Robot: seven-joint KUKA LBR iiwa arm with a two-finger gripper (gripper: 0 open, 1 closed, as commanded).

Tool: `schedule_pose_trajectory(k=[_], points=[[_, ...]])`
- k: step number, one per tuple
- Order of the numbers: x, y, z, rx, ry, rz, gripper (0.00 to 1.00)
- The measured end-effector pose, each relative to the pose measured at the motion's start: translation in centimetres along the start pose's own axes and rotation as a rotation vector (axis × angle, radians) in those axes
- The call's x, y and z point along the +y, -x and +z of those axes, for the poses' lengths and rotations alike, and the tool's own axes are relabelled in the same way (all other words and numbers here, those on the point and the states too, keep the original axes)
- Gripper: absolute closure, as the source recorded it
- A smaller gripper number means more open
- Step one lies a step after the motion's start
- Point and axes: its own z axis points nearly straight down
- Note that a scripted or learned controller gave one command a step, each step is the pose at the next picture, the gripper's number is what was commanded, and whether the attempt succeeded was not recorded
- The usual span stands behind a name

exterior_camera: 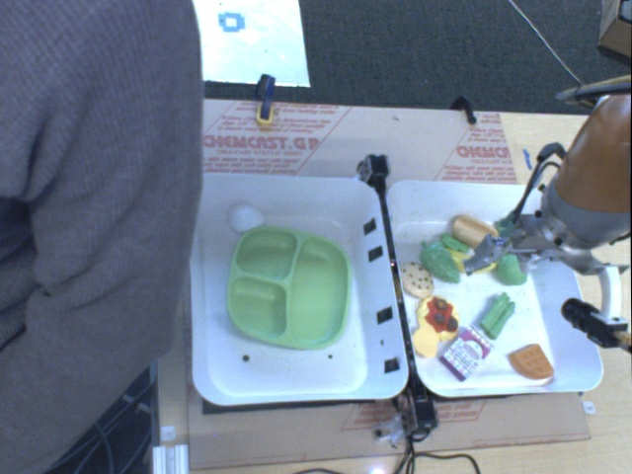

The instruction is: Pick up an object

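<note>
Camera view, from above and at a slant: I reach in from the right over the right bin (578, 309), my orange band and grey wrist hanging above its far half. My fingers (491, 255) sit low among the toy food at the bin's upper middle, and I cannot tell whether they are open or closed, nor whether anything lies between them. Just beside them to the left lies a green leafy piece (441, 262), and above that a tan bread roll (472, 230) whose long axis runs from upper left to lower right. A rounded green piece (512, 271) lies just right of my fingers. Nearer the camera, a green pod (497, 315) lies with its long axis from lower left to upper right. Near the divider are a spotted cookie (418, 281) and a yellow slice with red bits (434, 322); toward the front are a purple-and-white packet (465, 353) and an orange wedge (531, 362). The left bin (219, 294) holds a green sectioned tray (289, 286). Both bins rest on the desk (326, 136).
</note>
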Motion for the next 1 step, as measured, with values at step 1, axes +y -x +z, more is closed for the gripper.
schedule_pose_trajectory(k=[1], points=[[5.95, -0.38, 9.2, -0.004, 0.018, -0.001, 0.0]])
